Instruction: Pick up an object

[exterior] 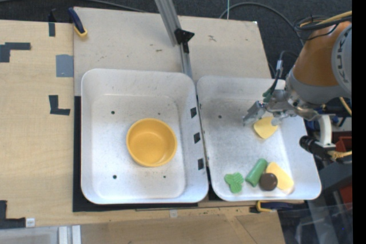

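From my feed, the arm (320, 66) reaches in from the right over the right bin (229, 100), and the gripper (264, 116) sits low above the bin's middle-right area. I cannot tell from this angle whether it is spread or closed; the metal parts blur together at the tip. Directly under and just beside the tip lies a pale yellow piece (266, 129), a small flat wedge-like shape. The tip overlaps its upper edge in my view, but I cannot say whether there is real contact, and I do not see the piece gripped. Its longer side seems to run roughly from lower left to upper right, with the broader rounded end toward the near side of the bin.

At the near edge of the same bin, a cluster sits well apart from the gripper: a green leafy piece (233, 182), a green cylinder (257, 172) tilted with its long axis running from lower left to upper right, a dark brown round object (268, 181), and a yellow object (281, 178) touching the brown one.

The left bin (103, 94) holds a yellow bowl (151, 142), upright, opening facing up, near its centre.
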